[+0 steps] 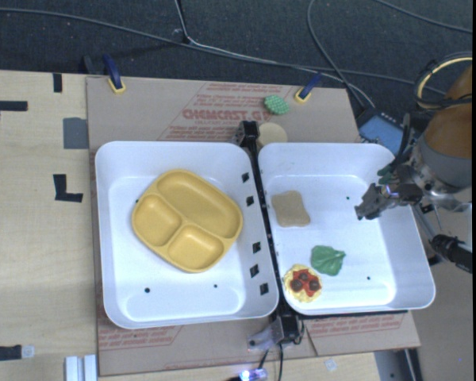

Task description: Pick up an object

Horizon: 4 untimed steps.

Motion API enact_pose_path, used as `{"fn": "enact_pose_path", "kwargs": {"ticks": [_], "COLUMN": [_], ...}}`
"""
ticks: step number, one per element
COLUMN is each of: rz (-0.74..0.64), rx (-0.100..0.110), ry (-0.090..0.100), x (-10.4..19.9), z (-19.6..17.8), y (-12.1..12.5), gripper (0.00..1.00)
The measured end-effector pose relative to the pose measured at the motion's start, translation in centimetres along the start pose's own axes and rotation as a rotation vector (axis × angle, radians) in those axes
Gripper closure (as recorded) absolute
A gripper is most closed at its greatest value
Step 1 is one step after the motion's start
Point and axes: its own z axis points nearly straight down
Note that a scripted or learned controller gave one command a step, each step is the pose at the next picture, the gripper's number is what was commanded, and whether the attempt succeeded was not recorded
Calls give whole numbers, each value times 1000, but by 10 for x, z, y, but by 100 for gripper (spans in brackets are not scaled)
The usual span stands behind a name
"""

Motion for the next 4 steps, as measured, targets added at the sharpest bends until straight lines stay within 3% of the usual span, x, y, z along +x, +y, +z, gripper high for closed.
{"fn": "enact_pose_path", "kwargs": {"ticks": [3,4], "rz": [-2,-1], "rx": [0,0], "ry": [0,0], "x": [164,215], "z": [26,24], "y": [63,73], "gripper": [100,100]}}
